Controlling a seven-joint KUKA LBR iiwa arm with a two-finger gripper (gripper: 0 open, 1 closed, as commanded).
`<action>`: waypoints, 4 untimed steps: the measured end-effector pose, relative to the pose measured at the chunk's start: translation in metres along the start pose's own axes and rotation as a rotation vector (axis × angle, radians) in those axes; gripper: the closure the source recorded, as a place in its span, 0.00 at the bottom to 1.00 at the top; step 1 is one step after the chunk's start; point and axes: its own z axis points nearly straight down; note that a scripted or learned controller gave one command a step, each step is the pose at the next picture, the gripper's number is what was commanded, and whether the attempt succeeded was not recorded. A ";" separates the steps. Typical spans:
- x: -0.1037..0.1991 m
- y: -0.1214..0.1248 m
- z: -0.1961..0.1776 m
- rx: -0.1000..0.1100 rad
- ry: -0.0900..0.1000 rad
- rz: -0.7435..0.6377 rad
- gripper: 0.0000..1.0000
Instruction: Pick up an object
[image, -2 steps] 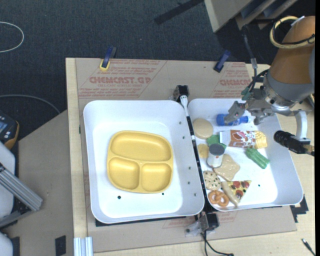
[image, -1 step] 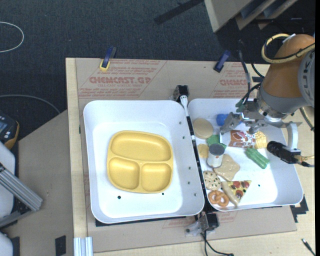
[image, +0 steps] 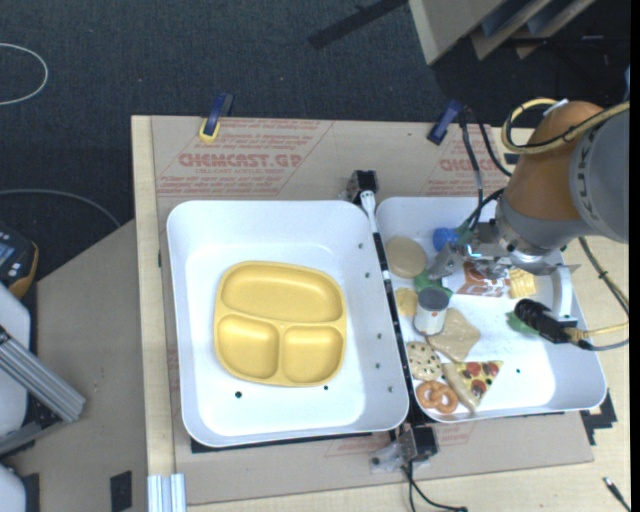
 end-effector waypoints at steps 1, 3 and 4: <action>-0.003 0.004 0.002 -0.013 -0.004 0.002 0.00; 0.002 -0.001 -0.056 -0.001 0.001 -0.001 1.00; 0.005 0.003 -0.100 -0.004 0.001 -0.002 1.00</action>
